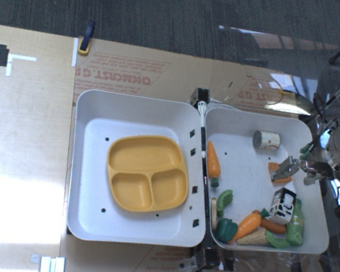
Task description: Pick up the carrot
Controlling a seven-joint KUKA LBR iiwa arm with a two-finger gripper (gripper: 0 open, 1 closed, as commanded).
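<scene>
Jaws parted, touching small orange piece.

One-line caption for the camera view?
Tool hovers in right bin; carrot lies by its left wall; yellow tray in left bin.

Two bins, two carrots, one tray

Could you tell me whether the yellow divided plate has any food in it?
Empty: the yellow plate shows three bare compartments.
</scene>
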